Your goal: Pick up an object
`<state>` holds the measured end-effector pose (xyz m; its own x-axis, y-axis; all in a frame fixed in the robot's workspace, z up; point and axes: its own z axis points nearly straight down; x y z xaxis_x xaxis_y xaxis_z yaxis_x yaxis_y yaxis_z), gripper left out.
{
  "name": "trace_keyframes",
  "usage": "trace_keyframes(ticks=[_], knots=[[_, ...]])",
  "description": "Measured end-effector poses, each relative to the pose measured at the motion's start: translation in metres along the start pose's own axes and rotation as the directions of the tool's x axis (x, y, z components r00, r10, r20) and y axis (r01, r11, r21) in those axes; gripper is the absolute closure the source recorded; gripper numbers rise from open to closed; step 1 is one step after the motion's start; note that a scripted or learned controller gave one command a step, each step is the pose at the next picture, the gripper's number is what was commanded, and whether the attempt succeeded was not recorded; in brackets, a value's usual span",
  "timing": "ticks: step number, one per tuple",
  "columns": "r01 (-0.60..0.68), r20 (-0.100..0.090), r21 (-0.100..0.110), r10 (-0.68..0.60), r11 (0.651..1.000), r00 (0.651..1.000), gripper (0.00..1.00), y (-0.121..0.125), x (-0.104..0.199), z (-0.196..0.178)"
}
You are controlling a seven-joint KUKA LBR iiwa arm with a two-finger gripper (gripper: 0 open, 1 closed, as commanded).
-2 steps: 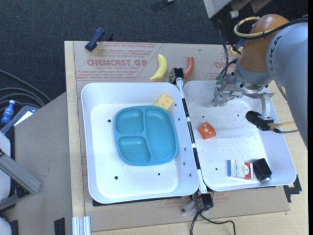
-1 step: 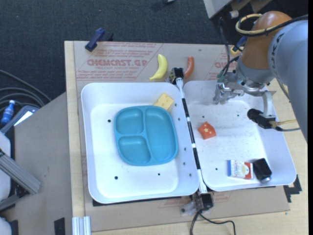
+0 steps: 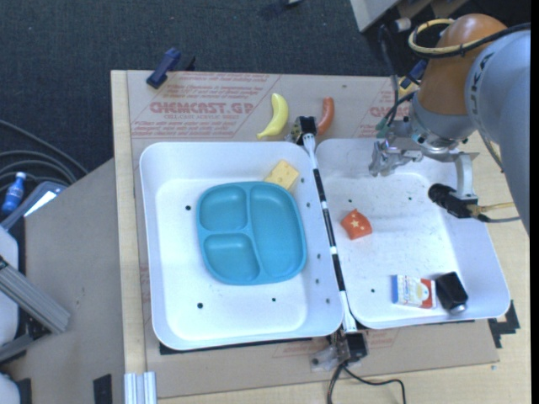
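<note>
My gripper (image 3: 386, 162) hangs over the far left part of the right bin (image 3: 480, 251), pointing down, with nothing visibly held. An orange-red block (image 3: 357, 225) lies in that bin, nearer and to the left of the gripper. At the bin's near right lie a small white and red box (image 3: 413, 291) and a black object (image 3: 452, 292), side by side. In the left bin (image 3: 168, 251) rests a blue divided plate (image 3: 251, 231), and a yellow wedge (image 3: 282, 175) sits at the plate's far edge.
A banana (image 3: 274, 115) and an orange sausage-shaped toy (image 3: 325, 114) lie on the bench behind the bins. The raised divider (image 3: 324, 217) between the bins runs close to the orange-red block. The grey arm (image 3: 488, 66) fills the upper right.
</note>
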<state>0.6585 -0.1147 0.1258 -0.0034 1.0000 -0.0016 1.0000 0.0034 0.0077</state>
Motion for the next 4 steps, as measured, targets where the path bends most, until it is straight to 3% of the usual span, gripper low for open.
trace_keyframes(ticks=[3,4], knots=[[0.002,0.001,-0.007,-0.002,1.0,1.0,1.0,0.002,0.001,-0.031],[-0.002,-0.003,0.006,0.002,1.0,1.0,1.0,0.01,0.062,-0.097]])
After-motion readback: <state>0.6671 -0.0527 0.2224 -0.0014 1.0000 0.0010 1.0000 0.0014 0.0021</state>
